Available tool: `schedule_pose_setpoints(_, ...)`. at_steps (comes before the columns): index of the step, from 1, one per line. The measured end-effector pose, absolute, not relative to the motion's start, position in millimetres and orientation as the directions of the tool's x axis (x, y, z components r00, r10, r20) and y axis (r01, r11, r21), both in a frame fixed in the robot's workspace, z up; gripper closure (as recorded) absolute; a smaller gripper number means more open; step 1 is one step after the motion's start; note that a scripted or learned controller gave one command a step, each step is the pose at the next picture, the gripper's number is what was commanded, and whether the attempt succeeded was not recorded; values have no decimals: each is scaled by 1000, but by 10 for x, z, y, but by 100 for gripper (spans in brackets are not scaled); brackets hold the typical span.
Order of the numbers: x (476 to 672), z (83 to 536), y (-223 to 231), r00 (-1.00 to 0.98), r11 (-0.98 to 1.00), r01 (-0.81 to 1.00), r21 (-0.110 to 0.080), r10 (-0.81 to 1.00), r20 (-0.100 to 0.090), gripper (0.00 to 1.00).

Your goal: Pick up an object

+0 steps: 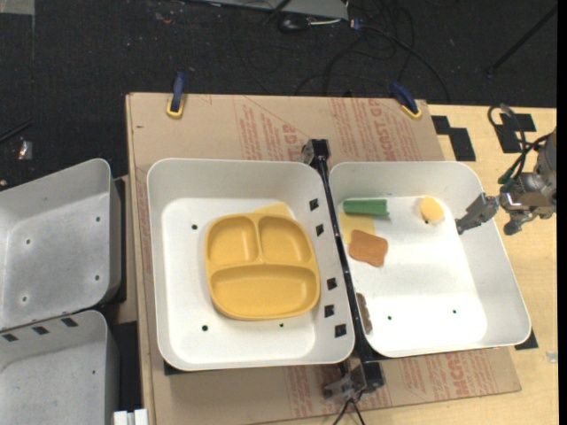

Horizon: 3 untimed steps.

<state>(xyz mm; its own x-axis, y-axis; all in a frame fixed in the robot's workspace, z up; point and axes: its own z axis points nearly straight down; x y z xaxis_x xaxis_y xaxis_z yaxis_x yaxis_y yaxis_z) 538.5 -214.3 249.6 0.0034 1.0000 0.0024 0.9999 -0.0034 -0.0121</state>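
The right bin (425, 282) holds a green block (365, 207), a small pale yellow lump (431, 210) and an orange-brown piece (368, 249) lying partly on a flat yellow square (356, 225). In the left bin (174, 237) lies a yellow divided tray (263, 266). My gripper (493, 219) hangs over the right bin's right rim, to the right of the yellow lump. It is open, with its fingers spread and nothing between them.
A small dark brown item (361, 312) rests against the right bin's left wall. A black divider (335, 255) runs between the bins. Grey bin lids (53, 237) lie off the bench to the left. Cables run across the floor behind.
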Motion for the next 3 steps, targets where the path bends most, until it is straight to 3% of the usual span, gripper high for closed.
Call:
schedule_pose_setpoints(1,5411,2566,-2134,-1,1,1000,0,1000,-1,0)
schedule_pose_setpoints(3,5346,1442,-2054,1,-1,1000,-5,1000,2,0)
